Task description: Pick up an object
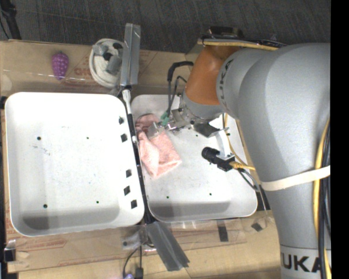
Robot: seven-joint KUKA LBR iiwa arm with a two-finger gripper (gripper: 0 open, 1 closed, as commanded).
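The hand (pixel 163 124) hung low over the far left part of the right bin (pixel 192 205), at the end of the grey arm (pixel 279 109) that reached in from the right of the view. The orange band (pixel 205 77) sat just behind the hand and up to its right. Whether the hand was wide or narrow could not be told, as the wrist and its fittings covered most of it from above.

The pink cloth (pixel 158 154) lay crumpled on the floor of the right bin, close along the bin's left wall. Its bulk sat just below the hand in the view and slightly to the hand's left. Its paler upper end reached up right beside the hand on that left side. The two looked close enough to touch, but it was unclear whether the hand gripped the cloth or merely stood against it.

The left bin (pixel 64 156) lay to the left of the hand, beyond the wall the two bins shared. Farther up and to the left of the hand, a grey bar (pixel 130 51) stood over the gap between the bins, with a white round thing (pixel 106 63) touching its left side. A small purple lump (pixel 60 64) lay on the brown bench (pixel 29 57) well apart from the hand, farther left still and above the left bin's far edge.
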